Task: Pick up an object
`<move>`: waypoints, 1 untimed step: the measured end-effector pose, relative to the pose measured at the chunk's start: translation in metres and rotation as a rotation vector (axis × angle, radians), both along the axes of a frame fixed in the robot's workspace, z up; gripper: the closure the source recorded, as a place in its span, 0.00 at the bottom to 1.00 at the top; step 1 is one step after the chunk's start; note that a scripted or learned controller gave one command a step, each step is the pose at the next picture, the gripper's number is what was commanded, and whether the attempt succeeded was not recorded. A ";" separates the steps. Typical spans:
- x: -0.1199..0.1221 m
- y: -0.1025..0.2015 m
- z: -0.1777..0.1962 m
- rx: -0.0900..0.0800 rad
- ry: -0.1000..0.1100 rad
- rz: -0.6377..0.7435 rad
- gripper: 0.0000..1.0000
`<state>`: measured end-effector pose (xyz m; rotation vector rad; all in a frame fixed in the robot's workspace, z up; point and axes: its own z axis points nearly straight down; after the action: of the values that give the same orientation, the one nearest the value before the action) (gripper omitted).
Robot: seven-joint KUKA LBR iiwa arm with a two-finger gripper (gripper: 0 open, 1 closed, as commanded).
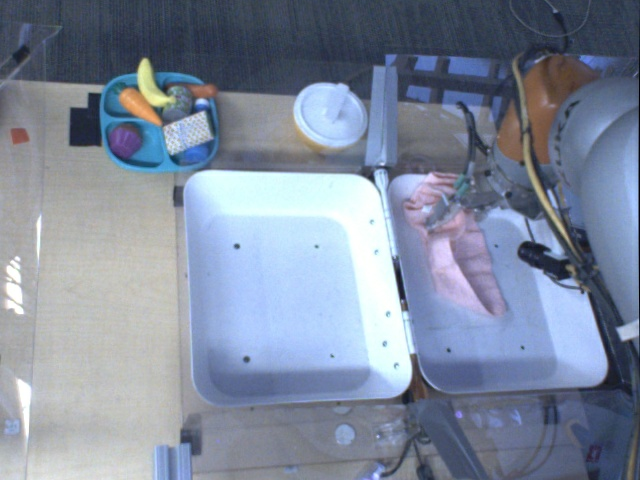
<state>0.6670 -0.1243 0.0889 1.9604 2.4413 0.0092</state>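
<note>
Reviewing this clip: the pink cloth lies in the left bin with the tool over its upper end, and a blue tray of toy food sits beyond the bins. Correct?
Not quite. The camera view shows the pink cloth in the right bin, not the left. The rest holds: the tool is over its upper end, and the blue tray of toy food sits beyond the bins.

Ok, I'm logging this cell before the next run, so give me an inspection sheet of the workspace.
Surface: wooden bench with two white bins, the left bin and the right bin, side by side.
Job's things: pink cloth in the right bin, bunched at its far end.
Clutter: blue tray of toy food and a lidded cup, on the bench behind the left bin.
Grippers: gripper over the cloth's far end; grasp unclear.
Cables: yellow and black cables run along the arm.
Surroundings: dark floor beyond the bench.
</note>
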 end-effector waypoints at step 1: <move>-0.065 -0.008 0.001 0.000 -0.001 0.089 0.00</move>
<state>0.6019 -0.1327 0.0901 1.8493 2.5260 0.0102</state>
